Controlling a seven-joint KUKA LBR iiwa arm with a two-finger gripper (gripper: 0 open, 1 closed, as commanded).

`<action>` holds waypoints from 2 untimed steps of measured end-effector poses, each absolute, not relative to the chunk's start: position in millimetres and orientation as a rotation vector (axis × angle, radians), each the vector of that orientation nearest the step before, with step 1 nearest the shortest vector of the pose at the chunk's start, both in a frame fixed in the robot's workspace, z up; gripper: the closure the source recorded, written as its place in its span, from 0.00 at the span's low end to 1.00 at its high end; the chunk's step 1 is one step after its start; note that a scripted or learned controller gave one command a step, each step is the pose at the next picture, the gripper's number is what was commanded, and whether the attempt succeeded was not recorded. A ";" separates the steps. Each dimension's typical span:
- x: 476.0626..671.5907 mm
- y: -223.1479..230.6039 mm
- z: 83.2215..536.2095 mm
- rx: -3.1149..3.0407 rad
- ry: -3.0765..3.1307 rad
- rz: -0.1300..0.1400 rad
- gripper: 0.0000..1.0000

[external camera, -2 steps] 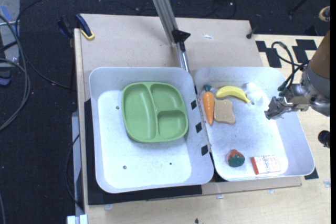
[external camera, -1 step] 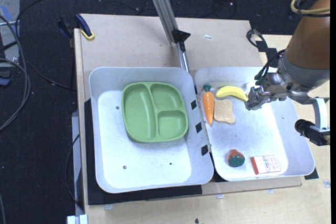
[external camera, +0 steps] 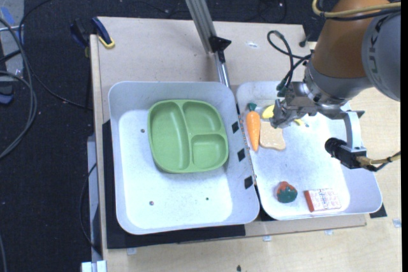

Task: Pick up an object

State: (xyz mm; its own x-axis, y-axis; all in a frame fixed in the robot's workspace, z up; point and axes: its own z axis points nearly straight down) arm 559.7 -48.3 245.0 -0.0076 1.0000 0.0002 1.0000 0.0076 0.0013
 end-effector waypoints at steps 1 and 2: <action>581.6 3.7 251.8 2.213 2.228 0.004 1.00; 596.5 58.1 252.9 2.213 2.229 0.004 1.00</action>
